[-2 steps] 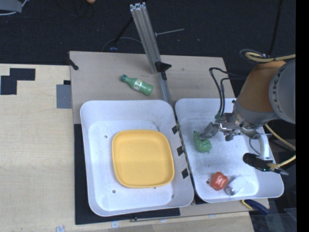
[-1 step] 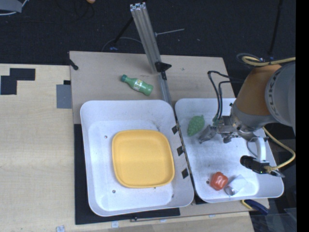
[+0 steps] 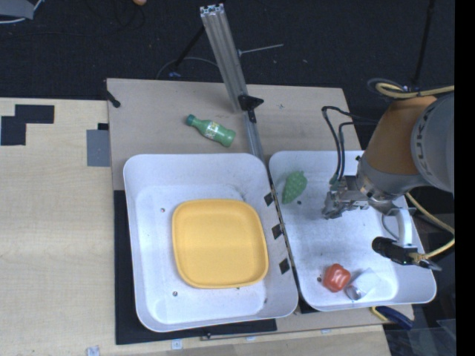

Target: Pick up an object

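In the right bin (image 3: 319, 288) lie a green lumpy object (image 3: 294, 186) near the upper left corner and a red pepper-like object (image 3: 335, 277) near the front edge, with a small grey piece (image 3: 353, 293) beside it. My gripper (image 3: 335, 205) hangs low over the middle of this bin, to the right of the green object and well above the red one. Nothing shows between its fingers.
The left bin (image 3: 148, 176) holds a yellow square plate (image 3: 220, 242). A green bottle (image 3: 211, 130) lies on the bench behind the bins. A slanted metal rail (image 3: 230, 58) rises from behind the bins. Cables hang around the arm at the right.
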Robot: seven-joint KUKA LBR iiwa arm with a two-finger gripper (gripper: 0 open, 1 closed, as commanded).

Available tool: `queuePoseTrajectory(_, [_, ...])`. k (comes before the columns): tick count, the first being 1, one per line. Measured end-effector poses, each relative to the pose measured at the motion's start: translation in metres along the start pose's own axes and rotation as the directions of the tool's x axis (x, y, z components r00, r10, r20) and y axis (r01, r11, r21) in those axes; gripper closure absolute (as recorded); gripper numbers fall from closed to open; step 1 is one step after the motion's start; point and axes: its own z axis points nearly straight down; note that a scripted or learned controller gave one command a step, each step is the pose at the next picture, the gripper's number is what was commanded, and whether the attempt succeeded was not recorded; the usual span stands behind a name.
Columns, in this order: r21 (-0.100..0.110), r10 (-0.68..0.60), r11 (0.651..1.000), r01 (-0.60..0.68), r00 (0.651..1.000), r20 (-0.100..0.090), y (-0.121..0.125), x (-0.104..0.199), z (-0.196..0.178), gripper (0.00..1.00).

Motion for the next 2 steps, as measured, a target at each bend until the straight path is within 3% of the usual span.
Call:
queuePoseTrajectory(1, [-0.005,-0.002,1.000,0.002,1.000,0.001,0.009,-0.005,-0.056,1.00])
queuePoseTrajectory(2, [-0.003,-0.002,1.000,0.002,1.000,0.000,0.010,-0.006,-0.086,1.00])
